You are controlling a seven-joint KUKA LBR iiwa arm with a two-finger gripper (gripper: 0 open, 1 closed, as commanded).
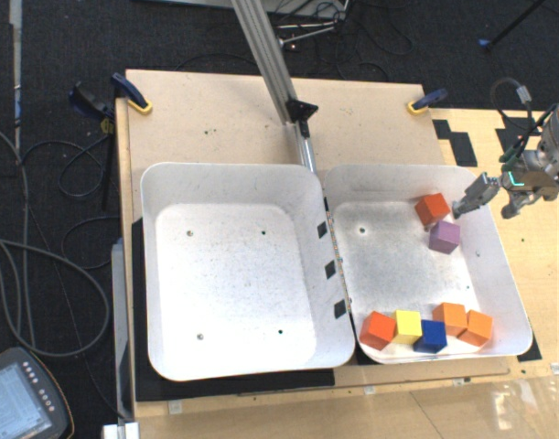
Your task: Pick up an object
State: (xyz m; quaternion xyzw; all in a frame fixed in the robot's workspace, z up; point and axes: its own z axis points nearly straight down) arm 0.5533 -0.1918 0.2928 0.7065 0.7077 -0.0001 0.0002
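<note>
The right bin (499, 262) holds several small blocks. An orange block (432, 208) lies near its back right, with a purple block (445, 236) just in front of it. Along the front wall sit a red-orange block (379, 329), a yellow block (408, 324), a blue block (432, 336) and two orange blocks (453, 316) (478, 326). My gripper (488, 207) hangs at the bin's right rim, just right of the orange block, open, with nothing between its fingers. One fingertip (464, 207) points at that block.
The left bin (169, 245) lies beside the right one, with black clips along the shared wall. A slanted metal pole (265, 48) crosses the back of the wooden bench. Clamps sit at the bench's back corners.
</note>
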